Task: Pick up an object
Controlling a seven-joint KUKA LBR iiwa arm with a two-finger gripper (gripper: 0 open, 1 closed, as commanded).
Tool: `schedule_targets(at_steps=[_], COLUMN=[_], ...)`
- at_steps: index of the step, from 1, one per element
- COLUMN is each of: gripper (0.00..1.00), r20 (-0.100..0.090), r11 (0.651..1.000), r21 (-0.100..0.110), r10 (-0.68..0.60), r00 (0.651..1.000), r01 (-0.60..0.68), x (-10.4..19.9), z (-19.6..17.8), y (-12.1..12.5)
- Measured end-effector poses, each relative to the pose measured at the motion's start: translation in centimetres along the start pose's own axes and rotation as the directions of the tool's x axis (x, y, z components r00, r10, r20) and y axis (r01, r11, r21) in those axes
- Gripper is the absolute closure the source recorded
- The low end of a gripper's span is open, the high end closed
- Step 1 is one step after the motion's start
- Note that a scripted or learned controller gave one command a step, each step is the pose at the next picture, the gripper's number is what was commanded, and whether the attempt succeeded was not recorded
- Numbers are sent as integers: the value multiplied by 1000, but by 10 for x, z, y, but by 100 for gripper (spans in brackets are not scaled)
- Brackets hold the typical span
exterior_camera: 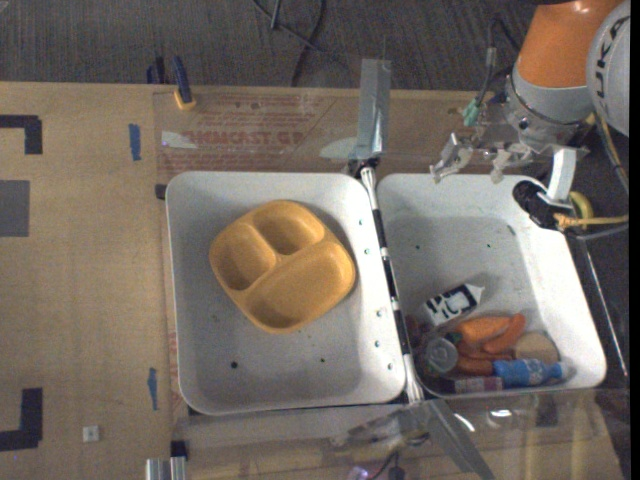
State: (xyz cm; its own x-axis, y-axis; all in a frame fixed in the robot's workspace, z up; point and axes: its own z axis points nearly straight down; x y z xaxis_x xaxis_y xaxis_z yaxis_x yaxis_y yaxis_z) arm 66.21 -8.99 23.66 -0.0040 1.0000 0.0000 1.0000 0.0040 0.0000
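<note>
While the gripper (470, 163) hangs above the far edge of the right bin (500, 238) with its jaws spread and nothing between them, the objects are seen heaped in that bin's near corner. An outlying piece, such as the black-and-white carton (452, 302), is best chosen, so that neighbours and walls are not struck.

A tan tabletop (80, 298) carries two shallow white bins side by side. The left bin (200, 368) and the right bin (560, 298) meet along a metal divider (385, 288). Blue tape strips (134, 141) and black tape marks (25, 133) sit on the tabletop's left part. Black cables (285, 8) lie on the dark floor beyond.
</note>
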Motion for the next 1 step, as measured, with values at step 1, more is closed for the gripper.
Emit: schedule_targets(at_steps=[1], gripper=[0], r20=[3], r11=[990], r21=[-5], r10=[-142], r00=[990], r01=[142], x=[-12], z=[-9], y=[6])
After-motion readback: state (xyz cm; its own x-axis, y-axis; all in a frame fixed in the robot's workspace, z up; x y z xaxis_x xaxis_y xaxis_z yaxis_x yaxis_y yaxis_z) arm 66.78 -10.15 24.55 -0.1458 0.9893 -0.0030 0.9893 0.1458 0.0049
